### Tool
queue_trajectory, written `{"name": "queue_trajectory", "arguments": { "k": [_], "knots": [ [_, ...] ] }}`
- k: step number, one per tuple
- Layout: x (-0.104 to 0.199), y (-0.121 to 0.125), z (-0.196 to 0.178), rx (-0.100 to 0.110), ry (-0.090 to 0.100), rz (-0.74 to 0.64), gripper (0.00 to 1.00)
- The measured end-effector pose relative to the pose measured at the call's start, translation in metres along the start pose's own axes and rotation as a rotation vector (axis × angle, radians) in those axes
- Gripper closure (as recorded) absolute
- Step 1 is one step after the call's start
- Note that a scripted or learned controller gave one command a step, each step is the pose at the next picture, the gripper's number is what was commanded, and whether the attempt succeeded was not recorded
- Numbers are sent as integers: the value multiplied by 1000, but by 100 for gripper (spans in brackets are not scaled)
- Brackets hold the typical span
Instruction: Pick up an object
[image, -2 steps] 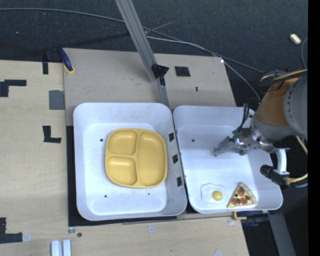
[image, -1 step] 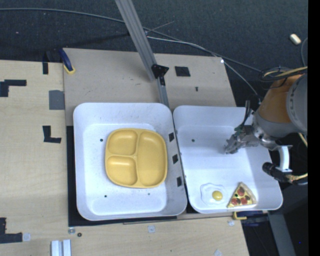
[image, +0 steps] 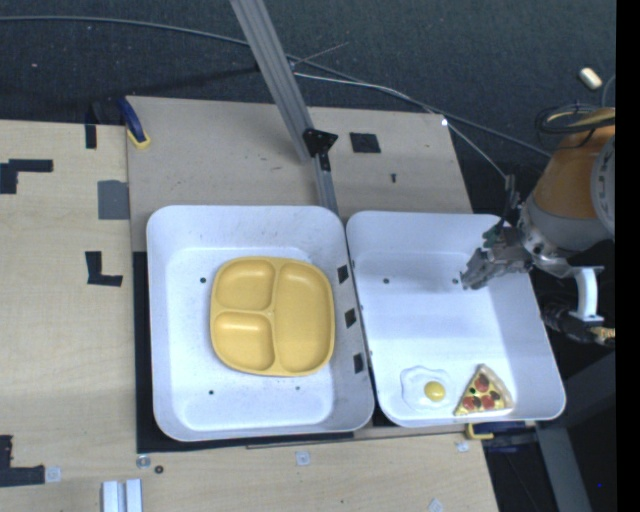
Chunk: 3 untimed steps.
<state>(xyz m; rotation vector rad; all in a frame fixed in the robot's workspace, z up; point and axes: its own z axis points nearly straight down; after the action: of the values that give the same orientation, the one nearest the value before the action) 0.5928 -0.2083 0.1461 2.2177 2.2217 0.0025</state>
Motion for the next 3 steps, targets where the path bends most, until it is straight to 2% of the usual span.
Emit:
{"name": "queue_trajectory", "arguments": {
  "k": [1, 2, 3],
  "knots": [
    [3, 11, -56, -2, -1, -1, 100],
    [3, 13, -109, -2, -1, 0, 100],
    [55, 6, -96, 5, 1, -3, 100]
  ]
}}
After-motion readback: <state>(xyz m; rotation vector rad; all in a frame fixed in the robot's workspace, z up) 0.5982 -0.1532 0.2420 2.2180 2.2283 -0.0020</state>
